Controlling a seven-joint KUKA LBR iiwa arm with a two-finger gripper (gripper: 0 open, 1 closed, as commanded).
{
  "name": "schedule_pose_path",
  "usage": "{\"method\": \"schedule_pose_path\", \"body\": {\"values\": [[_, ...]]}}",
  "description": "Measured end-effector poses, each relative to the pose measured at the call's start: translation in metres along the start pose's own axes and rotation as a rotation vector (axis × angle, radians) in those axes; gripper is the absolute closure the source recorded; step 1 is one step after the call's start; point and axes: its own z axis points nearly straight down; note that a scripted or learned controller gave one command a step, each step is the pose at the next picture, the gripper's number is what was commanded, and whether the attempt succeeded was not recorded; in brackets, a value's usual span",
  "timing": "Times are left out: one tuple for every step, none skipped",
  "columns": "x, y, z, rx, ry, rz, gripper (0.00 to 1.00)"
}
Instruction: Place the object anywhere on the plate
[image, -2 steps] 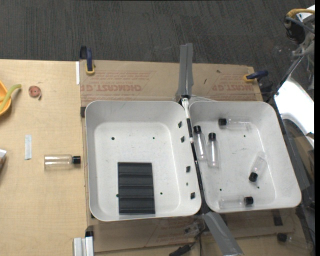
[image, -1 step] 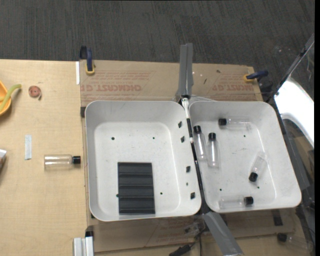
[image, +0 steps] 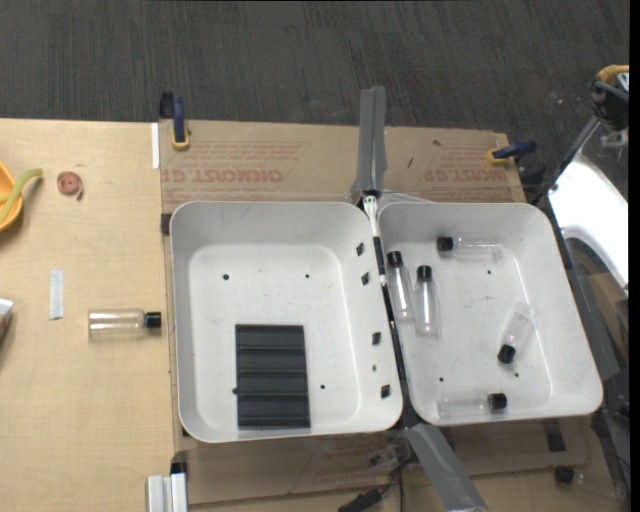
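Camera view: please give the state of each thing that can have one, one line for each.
Left bin: holds a black ridged plate, lying flat.
Right bin: holds five clear vials with black caps, all lying on their sides.
Vial on bench: lying on its side, capped.

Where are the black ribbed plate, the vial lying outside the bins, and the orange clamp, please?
black ribbed plate (image: 271, 377): camera view, centre of its top.
vial on the bench (image: 120, 321): camera view, clear body.
orange clamp (image: 178, 133): camera view, its middle.
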Motion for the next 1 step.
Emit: {"method": "schedule_pose_path", "body": {"values": [[-0.0577,0.0306,-0.0084,0.001,0.000,-0.076,0.00]]}}
